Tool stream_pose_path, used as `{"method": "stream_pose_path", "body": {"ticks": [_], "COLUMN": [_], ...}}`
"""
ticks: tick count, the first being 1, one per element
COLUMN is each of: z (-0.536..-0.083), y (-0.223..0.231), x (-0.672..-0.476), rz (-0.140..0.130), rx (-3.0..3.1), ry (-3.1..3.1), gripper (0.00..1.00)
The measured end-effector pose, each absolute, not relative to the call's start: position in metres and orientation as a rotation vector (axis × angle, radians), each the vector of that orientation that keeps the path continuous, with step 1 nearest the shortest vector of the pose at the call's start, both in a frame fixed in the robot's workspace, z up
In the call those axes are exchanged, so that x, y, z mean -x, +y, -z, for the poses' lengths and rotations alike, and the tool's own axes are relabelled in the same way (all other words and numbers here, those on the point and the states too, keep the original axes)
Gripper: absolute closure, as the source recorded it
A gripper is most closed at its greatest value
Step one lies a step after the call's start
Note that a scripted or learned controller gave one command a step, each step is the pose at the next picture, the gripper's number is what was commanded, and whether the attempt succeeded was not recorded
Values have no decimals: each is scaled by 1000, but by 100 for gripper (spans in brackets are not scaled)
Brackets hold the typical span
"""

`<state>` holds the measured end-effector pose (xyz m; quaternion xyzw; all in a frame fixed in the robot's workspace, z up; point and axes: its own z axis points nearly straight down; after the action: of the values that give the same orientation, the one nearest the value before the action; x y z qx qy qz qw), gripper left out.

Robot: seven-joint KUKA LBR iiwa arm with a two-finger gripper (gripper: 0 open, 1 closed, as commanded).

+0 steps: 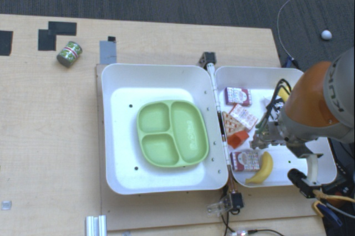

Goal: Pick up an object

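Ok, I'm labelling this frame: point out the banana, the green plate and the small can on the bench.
banana [263, 169]: camera view, middle of its curve.
green plate [188, 129]: camera view, floor of its long compartment.
small can [69, 54]: camera view, its side label.

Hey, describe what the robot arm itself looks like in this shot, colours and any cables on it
The arm is bulky and rounded, grey with a broad orange band above the wrist. Black and yellow cables loop along its left side toward the gripper, which looks like dark metal; its detail is too small to make out.
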<state>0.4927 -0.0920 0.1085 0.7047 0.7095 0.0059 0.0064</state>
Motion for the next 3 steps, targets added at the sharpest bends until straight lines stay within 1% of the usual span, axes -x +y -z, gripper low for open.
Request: {"method": "stream_pose_path", "body": {"ticks": [1,2,3], "z": [-108,-87,-98], "y": [-92,-85,-85], "x": [-493,-489,-491], "rz": [-18,-6,-13], "rx": [-2206,-2215,-2208], "ry": [2220,2219,2219], "gripper": [0,0,100]}}
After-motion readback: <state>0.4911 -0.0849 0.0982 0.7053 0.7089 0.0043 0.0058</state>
